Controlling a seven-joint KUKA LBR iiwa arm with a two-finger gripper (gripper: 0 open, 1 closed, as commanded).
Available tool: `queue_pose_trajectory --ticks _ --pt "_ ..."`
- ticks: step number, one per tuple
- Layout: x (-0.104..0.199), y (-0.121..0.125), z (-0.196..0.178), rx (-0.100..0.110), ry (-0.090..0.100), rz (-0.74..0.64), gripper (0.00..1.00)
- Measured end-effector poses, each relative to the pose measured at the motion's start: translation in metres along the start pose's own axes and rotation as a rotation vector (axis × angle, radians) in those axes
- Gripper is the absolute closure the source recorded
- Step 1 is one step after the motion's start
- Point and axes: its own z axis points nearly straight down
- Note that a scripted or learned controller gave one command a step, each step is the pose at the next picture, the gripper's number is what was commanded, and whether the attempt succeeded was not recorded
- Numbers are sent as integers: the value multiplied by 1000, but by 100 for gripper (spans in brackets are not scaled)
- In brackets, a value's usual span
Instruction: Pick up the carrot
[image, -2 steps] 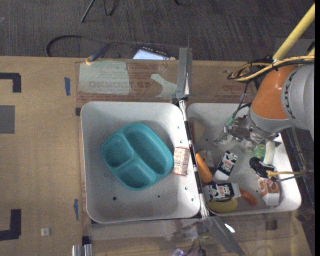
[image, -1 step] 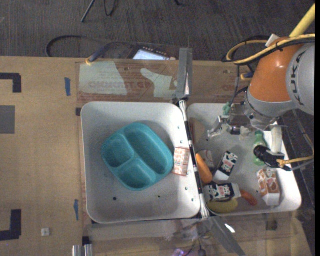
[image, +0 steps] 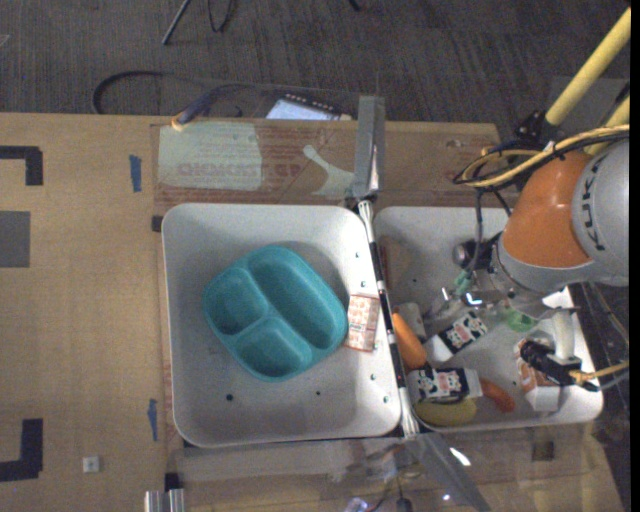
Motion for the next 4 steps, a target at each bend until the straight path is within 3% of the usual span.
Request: queue_pose_trajectory --ticks 1,2,3,4 --pt "-17 -48 -1 -4 -2 -228 0" --pt "-17 -48 -1 -4 -2 -229 0" --pt "17 40 0 -3 -1 -149 0" --pt "-55 96 -111 3 -1 -127 0"
